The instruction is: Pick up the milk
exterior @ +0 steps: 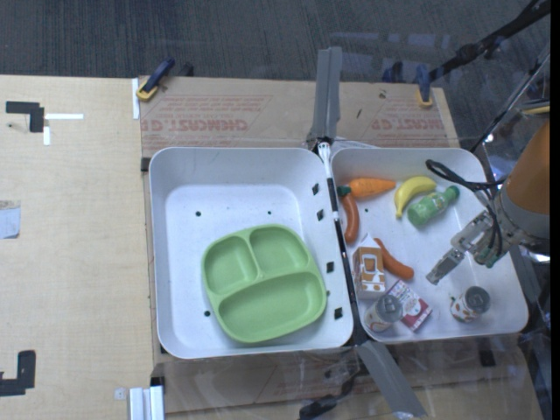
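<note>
The milk (pixel 370 270) is a small white carton with an orange print. It lies in the right bin (pixel 516 322), near that bin's left wall. My gripper (pixel 457 250) hangs over the right half of the same bin, well to the right of the carton. Its fingers (pixel 442 269) are open and nothing is between them. An orange sausage-shaped toy (pixel 395 262) lies between the carton and the gripper, touching the carton's right side.
The right bin also holds a carrot (pixel 371 186), a banana (pixel 411 192), a green bottle (pixel 430 206), a red sausage (pixel 351 218), two cans (pixel 386 309) (pixel 473 302) and a red packet (pixel 416 312). A green divided plate (pixel 262 281) lies in the left bin (pixel 166 234).
</note>
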Tool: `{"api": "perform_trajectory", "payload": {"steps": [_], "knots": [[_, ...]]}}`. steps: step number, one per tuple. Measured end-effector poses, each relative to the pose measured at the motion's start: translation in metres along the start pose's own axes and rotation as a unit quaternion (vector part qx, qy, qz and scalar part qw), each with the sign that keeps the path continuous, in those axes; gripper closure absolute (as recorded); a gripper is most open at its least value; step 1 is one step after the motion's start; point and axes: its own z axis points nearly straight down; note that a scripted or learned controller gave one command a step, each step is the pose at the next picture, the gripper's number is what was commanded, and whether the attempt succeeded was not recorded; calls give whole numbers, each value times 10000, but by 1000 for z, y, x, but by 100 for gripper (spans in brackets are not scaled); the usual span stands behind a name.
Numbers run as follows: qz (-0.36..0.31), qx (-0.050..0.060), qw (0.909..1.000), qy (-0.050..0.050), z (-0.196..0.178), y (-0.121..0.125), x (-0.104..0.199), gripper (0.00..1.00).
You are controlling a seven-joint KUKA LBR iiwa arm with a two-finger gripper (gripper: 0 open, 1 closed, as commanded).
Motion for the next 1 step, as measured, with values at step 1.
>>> {"api": "perform_trajectory", "payload": {"steps": [1], "knots": [[399, -6, 9992, -23, -145, -49, -11, 0]]}}
